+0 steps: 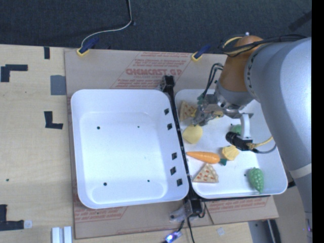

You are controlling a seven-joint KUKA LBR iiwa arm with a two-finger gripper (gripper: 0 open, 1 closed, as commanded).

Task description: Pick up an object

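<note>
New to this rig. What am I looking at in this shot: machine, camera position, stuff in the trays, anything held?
One fixed camera looks down at a slant on a bench. The grey robot arm with an orange band reaches in from the right; its gripper hangs low over the right bin, near the back. That bin holds toy food: a carrot, a pizza slice, a pale yellow round fruit, a small yellow piece, a green piece and a cracker-like piece. The left bin sits alongside. I cannot tell whether anything is held.
</note>
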